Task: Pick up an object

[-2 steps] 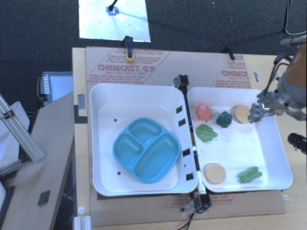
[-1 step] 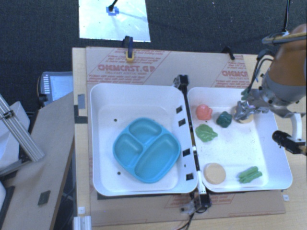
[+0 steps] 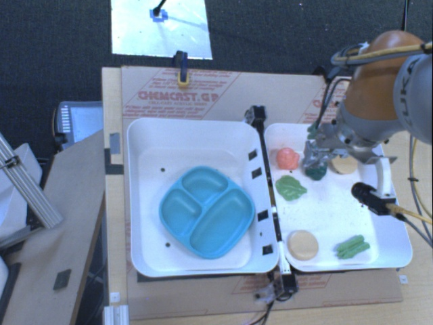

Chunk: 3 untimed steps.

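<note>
My gripper (image 3: 315,162) hangs over the upper part of the right bin (image 3: 399,249), reaching in from the right. Right at its tip lies a small dark green object (image 3: 316,174), partly covered by the gripper. A pink round object (image 3: 287,158) sits just left of the gripper. A green leafy piece (image 3: 291,187) lies below and to the left. A pale beige piece (image 3: 344,164) shows right of the gripper, partly under the arm. Near the bin's front lie a tan round disc (image 3: 303,244) and a green bean-like piece (image 3: 352,246).
The left bin (image 3: 145,144) holds a blue divided plate (image 3: 206,211). A black divider strip (image 3: 265,181) runs between the bins. A black camera fitting (image 3: 369,197) juts from the arm over the right bin. Cardboard (image 3: 183,93) lies behind the bins.
</note>
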Motion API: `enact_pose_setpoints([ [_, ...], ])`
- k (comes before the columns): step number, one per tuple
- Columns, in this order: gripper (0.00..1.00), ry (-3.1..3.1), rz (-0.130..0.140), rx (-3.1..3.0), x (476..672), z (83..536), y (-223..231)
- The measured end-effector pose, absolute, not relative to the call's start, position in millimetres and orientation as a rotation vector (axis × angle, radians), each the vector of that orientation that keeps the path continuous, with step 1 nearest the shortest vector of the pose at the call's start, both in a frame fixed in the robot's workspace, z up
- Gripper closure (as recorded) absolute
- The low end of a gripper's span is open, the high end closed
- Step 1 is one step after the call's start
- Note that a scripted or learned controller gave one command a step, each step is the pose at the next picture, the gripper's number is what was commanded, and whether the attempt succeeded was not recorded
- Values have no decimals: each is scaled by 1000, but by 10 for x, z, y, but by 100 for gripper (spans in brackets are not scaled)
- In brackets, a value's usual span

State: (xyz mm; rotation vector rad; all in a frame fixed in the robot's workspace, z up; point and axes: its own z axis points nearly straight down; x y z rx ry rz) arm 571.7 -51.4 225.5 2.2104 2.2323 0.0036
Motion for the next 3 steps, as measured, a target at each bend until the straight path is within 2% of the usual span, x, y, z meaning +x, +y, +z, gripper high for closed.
enact_pose_setpoints([
  [3,100,2232,5,2210,6164,2229,1032],
])
